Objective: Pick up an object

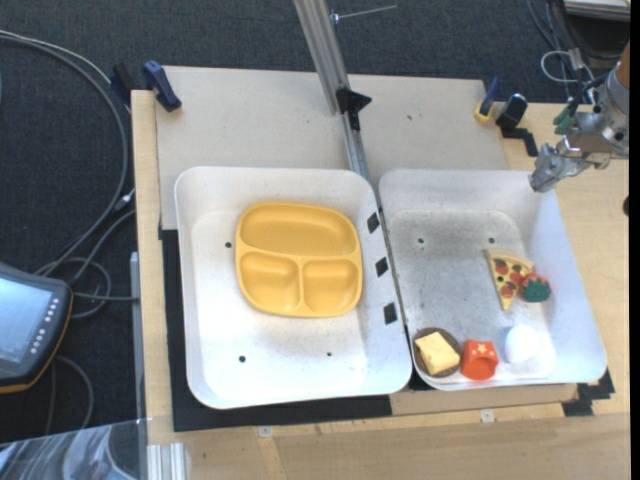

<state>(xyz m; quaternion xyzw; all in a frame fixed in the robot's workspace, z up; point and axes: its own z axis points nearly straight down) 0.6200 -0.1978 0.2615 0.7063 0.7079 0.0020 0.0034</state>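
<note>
End effector [548, 173] state cannot be told; cheese [436, 352] looks light and rigid, so grip its flat sides

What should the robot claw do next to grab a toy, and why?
Probably swing toward the near side of the right bin and come down over the pizza slice. The claw sits at the bin's far right corner, holding nothing, and the toys lie along the near edge.

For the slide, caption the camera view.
Claw poised at right bin's far corner; toy pizza slice below, yellow divided plate in left bin.
</note>
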